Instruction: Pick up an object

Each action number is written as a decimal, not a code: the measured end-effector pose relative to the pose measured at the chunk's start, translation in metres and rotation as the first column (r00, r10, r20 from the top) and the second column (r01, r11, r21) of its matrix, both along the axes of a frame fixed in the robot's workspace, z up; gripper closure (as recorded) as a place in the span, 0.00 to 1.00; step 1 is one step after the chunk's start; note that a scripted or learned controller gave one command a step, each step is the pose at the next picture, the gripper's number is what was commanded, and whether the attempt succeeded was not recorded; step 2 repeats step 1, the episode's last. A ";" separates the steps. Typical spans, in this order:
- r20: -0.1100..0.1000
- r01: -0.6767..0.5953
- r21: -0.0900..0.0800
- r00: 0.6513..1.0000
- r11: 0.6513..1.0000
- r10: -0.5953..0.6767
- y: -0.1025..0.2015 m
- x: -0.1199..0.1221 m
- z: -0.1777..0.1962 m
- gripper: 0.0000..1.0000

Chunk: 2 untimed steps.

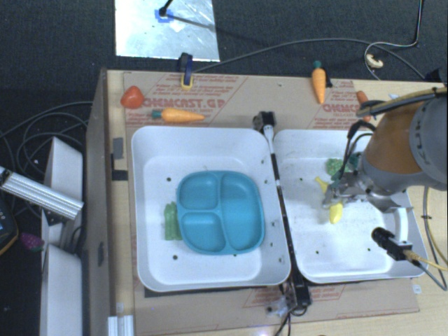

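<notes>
Blue divided plate (220, 212) sits centre of L bin (154, 257), green piece (171, 222) touching its L edge. Orange carrot (178, 116) and red item (132, 97) lie on board behind L bin; second carrot (319, 84) behind R bin (350, 257). In R bin: green item (334, 166), yellow piece (336, 213) just below gripper (339, 193). Gripper down over R bin; finger opening can't tell, grasp not confirmed.

I read red print "CHEMCAST GP" on the brown board (210, 96) behind the left bin (150, 145), a partial repeat of it behind the right bin (301, 142), nothing else legible
</notes>
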<state>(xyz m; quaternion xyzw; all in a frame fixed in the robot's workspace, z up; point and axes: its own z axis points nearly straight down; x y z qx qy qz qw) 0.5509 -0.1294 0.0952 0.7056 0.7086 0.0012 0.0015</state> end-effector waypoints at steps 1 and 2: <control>-0.001 0.001 0.001 1.000 1.000 -0.001 0.090 0.021 0.090 1.00; -0.001 0.001 0.001 1.000 1.000 -0.001 0.090 0.021 0.090 1.00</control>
